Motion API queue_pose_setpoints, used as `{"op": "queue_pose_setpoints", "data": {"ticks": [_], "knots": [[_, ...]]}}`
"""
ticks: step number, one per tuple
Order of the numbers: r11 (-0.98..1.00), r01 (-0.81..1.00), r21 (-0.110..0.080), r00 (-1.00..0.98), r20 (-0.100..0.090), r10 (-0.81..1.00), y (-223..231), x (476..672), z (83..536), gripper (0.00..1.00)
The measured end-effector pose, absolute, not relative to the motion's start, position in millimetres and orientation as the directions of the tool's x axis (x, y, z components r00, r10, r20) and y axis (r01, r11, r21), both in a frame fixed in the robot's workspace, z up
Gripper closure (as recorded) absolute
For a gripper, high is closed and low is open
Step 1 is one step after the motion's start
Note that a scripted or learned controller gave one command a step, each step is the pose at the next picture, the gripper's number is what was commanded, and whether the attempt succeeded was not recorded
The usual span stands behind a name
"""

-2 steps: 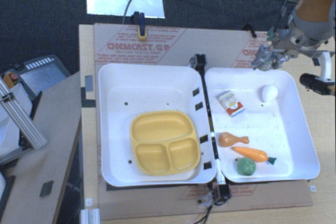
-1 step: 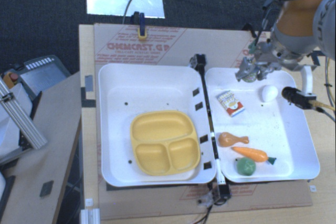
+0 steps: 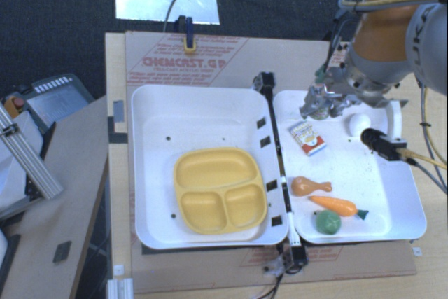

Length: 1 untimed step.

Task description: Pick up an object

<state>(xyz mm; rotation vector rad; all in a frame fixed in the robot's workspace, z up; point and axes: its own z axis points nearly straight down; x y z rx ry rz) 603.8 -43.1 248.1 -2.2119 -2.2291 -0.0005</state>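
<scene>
My gripper [image 3: 316,106] hangs over the far part of the right bin [image 3: 413,210], with nothing visible between its fingers. Just below it lies a small white and red box [image 3: 308,138]. A white egg-like object [image 3: 359,124] rests to the gripper's right, partly behind the arm's fittings. Toward the near side lie a tan drumstick [image 3: 311,185], an orange carrot [image 3: 337,206] and a green ball [image 3: 327,222].
The left bin [image 3: 150,115] holds a yellow divided plate [image 3: 219,189]. A black divider strip [image 3: 274,143] runs between the bins. A black cylinder and cables [image 3: 381,142] hang off the arm over the right bin's right side.
</scene>
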Motion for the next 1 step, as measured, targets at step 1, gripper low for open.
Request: {"op": "queue_pose_setpoints", "data": {"ticks": [1], "knots": [[0.009,1.0,0.0,-0.009,0.002,1.0,3.7,577.2,252.9,1.0]]}}
